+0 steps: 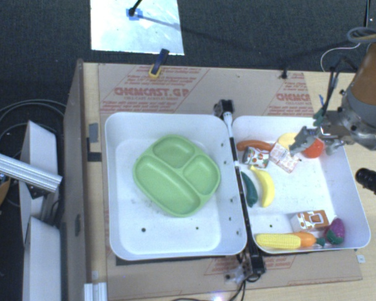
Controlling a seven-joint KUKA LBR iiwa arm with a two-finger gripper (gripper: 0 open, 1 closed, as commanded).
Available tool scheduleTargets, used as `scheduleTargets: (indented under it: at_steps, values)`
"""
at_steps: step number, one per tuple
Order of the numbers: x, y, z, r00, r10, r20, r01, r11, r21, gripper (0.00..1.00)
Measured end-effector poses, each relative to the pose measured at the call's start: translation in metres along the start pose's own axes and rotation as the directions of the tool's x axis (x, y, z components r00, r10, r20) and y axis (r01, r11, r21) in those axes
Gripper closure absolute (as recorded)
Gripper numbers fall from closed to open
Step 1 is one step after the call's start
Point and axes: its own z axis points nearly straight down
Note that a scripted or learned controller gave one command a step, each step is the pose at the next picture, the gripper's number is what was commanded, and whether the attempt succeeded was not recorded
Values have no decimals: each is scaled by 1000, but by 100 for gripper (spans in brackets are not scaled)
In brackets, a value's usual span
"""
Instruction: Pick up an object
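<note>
Nothing lifted yet — gripper (306, 138) low beside the orange toy (313, 148), grip state impossible to tell — grasp and lift left.

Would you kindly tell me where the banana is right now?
The banana lies in the right bin, near its left wall, beside a dark green item and just below a small spotted box.

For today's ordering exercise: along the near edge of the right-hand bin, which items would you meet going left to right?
Yellow plastic corn cob → small orange toy carrot → purple toy grape bunch. The orange-and-white printed carton sits just behind them, overlapping, so it is left unplaced.
</note>
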Motion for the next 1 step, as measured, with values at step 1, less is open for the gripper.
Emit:
scheduleTargets:
  at_steps: [1]
  values:
    - [22, 10, 88, 1000, -3, -2, 3, 1000, 5, 0]
